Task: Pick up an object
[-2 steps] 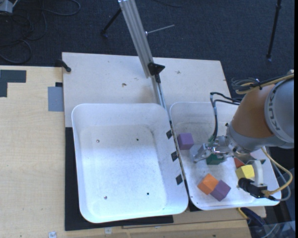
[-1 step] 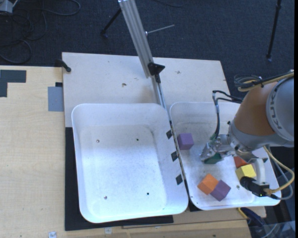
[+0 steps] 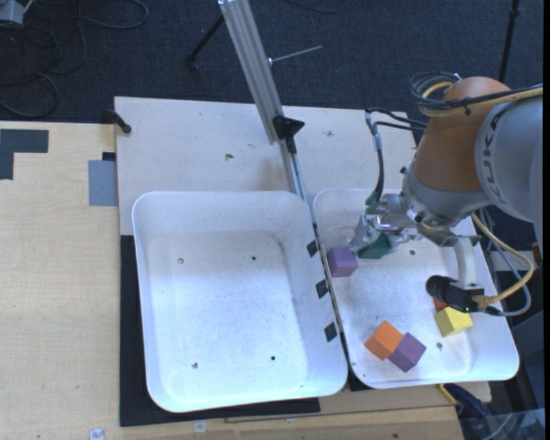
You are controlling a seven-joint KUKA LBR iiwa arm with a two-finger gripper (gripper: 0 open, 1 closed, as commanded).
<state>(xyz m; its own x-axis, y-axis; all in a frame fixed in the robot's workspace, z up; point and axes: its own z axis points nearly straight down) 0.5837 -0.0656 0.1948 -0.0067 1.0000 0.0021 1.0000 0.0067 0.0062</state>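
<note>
Green object [image 3: 378, 246] half-hidden under gripper [image 3: 374, 237]; grip unclear, near purple cube [image 3: 343, 262].

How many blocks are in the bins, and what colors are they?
Purple blocks: 2
Orange block: 1
Yellow block: 1
Green block: 1, right by the gripper
Total: 5, all in the right bin
</note>
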